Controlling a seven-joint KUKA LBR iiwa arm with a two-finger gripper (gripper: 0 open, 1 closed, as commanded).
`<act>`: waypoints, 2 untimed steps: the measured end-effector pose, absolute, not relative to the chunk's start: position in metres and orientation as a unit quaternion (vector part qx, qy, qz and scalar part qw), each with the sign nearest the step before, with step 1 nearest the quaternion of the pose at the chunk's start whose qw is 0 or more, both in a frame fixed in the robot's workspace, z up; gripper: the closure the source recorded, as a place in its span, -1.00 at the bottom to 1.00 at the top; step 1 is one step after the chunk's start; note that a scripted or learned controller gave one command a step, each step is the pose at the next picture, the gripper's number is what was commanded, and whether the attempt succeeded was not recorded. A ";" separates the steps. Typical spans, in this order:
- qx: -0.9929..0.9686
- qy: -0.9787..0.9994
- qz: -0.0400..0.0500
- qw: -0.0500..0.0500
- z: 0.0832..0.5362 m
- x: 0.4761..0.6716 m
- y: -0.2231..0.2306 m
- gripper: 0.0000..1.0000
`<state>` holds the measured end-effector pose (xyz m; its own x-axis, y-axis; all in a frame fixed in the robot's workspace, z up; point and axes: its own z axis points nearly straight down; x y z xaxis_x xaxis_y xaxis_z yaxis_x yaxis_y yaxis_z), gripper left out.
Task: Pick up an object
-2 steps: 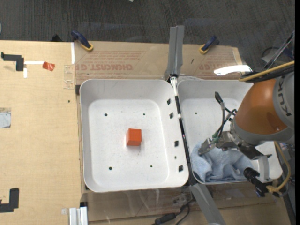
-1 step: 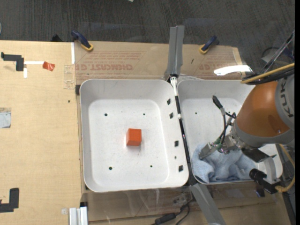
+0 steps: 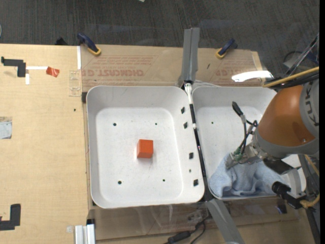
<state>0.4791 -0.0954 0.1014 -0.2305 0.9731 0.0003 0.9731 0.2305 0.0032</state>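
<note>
Two shallow white bins are counted on the bench, set side by side and parted by a grey divider so that what lies in each is kept apart. The left bin is the roomier to the eye; the right bin is partly covered by the arm.

One arm is seen, reaching in from the right, its orange band turned toward the camera. It is held low over the near right part of the right bin, which is judged to be a descent onto the cloth there.

One pale blue cloth is counted, crumpled against the near wall of the right bin. Being soft and bunched, it is judged to offer folds that can be pinched, though only a layer may be caught.

The gripper is placed at the upper left edge of the cloth, touching or just above it. Whether it is spread or pressed together cannot be told, since the wrist and cabling hide it, and nothing is seen held in it.

One orange block is counted, alone near the middle of the left bin, well apart from the gripper, flat on the floor and clear of all walls.

Two clamps are counted at the far edge, pinning the cardboard sheet down.
</note>
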 end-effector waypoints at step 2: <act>0.817 0.577 -0.002 0.000 0.218 0.512 -0.060 1.00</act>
<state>0.5118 -0.0599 0.2182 0.3341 0.9425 -0.0033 0.9425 -0.3341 -0.0035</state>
